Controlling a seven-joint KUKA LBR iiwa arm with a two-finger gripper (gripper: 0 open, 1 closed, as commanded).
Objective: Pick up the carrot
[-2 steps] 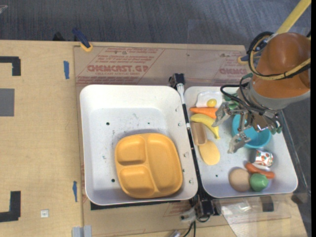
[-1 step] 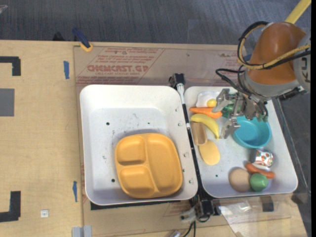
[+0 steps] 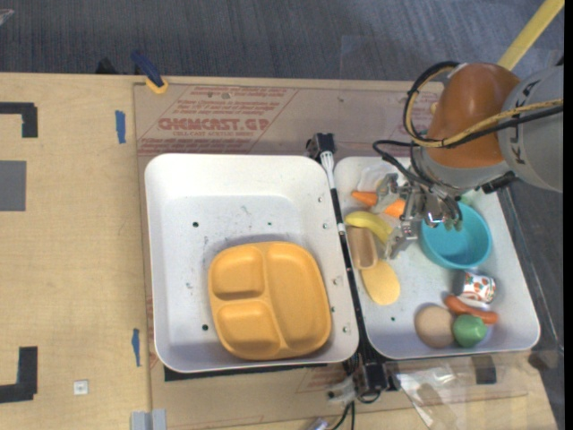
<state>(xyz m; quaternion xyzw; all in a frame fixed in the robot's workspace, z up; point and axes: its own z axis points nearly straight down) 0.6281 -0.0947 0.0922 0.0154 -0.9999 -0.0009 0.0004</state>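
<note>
The carrot [image 3: 364, 197] lies at the back left of the right bin [image 3: 517, 280], an orange stick pointing right. Part of it is covered by my gripper [image 3: 407, 215], and an orange bit shows again at the gripper's left side. The gripper hangs low over the carrot's right end, between the carrot and a blue bowl [image 3: 457, 243]. I cannot tell whether the carrot is in its grasp.
A yellow banana [image 3: 368, 225], a brown piece [image 3: 363, 248] and a yellow disc [image 3: 383, 284] lie just in front of the carrot. An egg [image 3: 433, 325], a green ball [image 3: 468, 331] and a small patterned cup [image 3: 479, 287] sit front right. A yellow divided tray [image 3: 267, 300] rests in the left bin [image 3: 179, 195].
</note>
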